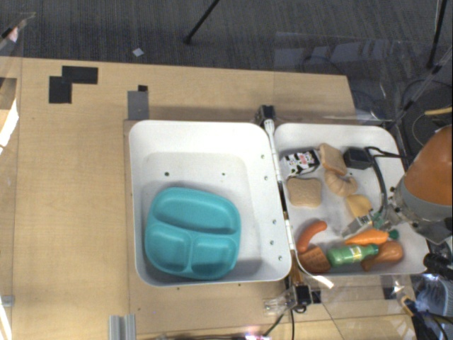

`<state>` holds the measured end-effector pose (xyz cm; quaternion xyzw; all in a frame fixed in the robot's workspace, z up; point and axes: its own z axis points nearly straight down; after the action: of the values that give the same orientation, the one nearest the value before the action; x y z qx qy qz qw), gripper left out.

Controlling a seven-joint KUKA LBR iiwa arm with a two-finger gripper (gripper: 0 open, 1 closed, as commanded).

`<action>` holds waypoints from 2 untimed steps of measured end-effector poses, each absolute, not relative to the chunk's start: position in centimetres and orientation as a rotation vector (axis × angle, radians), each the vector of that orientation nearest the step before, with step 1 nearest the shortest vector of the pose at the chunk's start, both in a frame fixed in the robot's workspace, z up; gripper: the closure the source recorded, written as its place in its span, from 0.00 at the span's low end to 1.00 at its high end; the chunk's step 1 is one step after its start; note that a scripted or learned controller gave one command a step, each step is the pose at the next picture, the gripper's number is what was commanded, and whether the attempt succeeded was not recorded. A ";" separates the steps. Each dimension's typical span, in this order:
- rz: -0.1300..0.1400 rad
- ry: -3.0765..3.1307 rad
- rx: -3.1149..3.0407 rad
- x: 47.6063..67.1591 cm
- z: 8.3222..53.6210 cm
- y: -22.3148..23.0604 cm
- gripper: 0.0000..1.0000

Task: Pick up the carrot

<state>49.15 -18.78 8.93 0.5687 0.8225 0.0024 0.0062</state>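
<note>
The carrot [369, 238], orange with a green top at its right end, lies in the right bin [333, 134] near its front right. It rests across a green bottle [352, 254]. My gripper [362, 224] is low in that bin, just above the carrot's left half and very close to it. The grey arm with its orange band [432, 172] comes in from the right and hides the bin's right wall. Nothing shows the carrot lifted off the pile.
Around the carrot lie an orange-red sausage [311, 234], brown pieces [316, 260], a bread slice [305, 192], a tan pastry [337, 171], a yellowish piece [358, 205] and a black-and-white carton [301, 162]. A teal divided plate [192, 232] sits in the left bin [198, 140].
</note>
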 end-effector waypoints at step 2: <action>0.016 2.571 1.773 49.5 10.1 -18.6 0.00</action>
<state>49.52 -18.62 10.11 0.5677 0.8232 0.0050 0.0089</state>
